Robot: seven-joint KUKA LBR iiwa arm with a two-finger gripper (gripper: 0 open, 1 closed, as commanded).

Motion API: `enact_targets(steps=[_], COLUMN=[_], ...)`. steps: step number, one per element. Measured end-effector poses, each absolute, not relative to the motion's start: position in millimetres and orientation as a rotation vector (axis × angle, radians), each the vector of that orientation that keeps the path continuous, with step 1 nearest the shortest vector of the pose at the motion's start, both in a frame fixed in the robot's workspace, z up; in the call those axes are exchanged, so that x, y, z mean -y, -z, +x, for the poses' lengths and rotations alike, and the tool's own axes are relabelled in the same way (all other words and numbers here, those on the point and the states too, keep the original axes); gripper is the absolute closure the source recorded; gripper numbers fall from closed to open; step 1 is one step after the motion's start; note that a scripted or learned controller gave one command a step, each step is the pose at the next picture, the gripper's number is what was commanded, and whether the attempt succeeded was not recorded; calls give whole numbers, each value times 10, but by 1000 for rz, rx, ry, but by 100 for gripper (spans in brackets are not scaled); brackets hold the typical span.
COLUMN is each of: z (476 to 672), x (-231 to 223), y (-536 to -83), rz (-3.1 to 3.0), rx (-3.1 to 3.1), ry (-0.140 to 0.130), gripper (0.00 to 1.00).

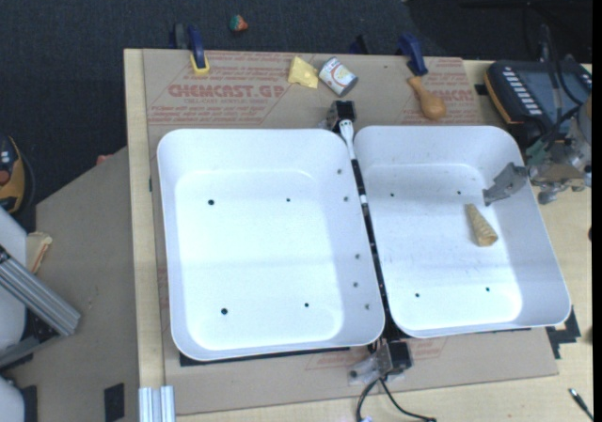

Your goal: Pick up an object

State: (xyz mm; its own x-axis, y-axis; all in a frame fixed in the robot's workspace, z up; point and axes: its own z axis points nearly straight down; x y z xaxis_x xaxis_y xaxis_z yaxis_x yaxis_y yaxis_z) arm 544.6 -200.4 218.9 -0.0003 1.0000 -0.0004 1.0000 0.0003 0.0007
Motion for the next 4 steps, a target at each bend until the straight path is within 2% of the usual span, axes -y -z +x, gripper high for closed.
enact_targets(steps=[1, 2, 3, 4], z=[5516, 5368, 5650, 5648], x=[1750, 2134, 1988, 1992], y=[-775, -849, -849, -956], rz=[2224, 2223, 2217, 2217], rx=[-2229, -2222, -2222, -2219], ry=[3, 0, -1, -3], gripper=[0, 0, 0, 100])
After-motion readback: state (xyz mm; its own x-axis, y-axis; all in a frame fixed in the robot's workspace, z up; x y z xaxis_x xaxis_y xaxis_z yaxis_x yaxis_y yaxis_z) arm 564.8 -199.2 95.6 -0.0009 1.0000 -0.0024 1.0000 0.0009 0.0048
